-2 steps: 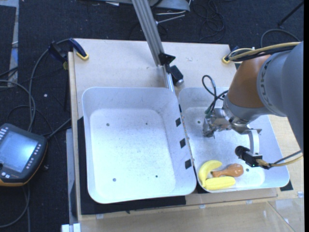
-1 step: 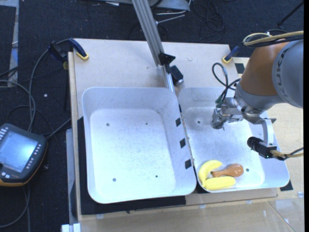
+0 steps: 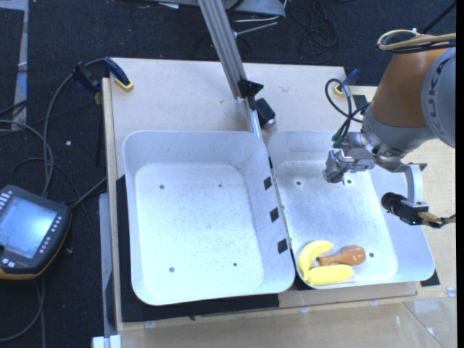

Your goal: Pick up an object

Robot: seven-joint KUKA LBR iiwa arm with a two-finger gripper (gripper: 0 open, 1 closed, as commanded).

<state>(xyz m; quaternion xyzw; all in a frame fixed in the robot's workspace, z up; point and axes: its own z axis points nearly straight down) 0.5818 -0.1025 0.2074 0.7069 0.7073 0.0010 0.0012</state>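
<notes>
A yellow banana lies curved at the front of the right bin. Beside it rests a brown drumstick-shaped toy, and a short yellow piece sits just in front of both. My gripper hangs over the far part of the right bin, well behind these objects and apart from them. Nothing shows between its fingers.
The left bin sits alongside, divided from the right one by a raised rim with black clips. A slanted metal post rises behind the bins. A teach pendant lies off the bench at left.
</notes>
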